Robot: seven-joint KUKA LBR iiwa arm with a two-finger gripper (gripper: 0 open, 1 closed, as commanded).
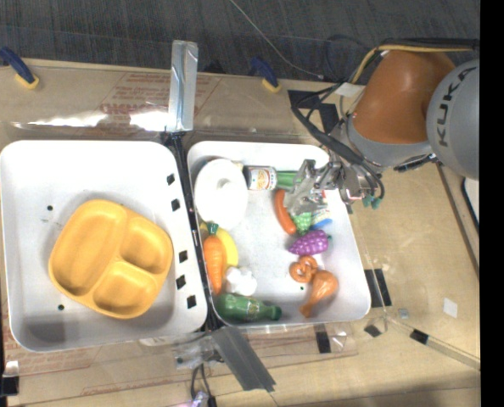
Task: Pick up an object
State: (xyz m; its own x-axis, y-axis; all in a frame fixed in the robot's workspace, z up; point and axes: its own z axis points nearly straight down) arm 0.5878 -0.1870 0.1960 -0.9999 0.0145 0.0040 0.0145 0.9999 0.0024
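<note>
Nearest the camera, along the front wall of the right bin [354, 308], lies a green cucumber [246, 308], with a chicken drumstick [322, 288] and a pretzel [303, 269] beside it. Just past them sit purple grapes [310, 243], a carrot [214, 263] and a banana [227, 247]. The left bin [14, 227] holds a yellow divided plate [109, 257]. Farther back, the gripper [307, 195] hangs low over an orange sausage [283, 212] and a green-and-blue toy; whether it is grasping anything cannot be told. Behind lie a small bottle [260, 177] and a white round lid [221, 192].
</note>
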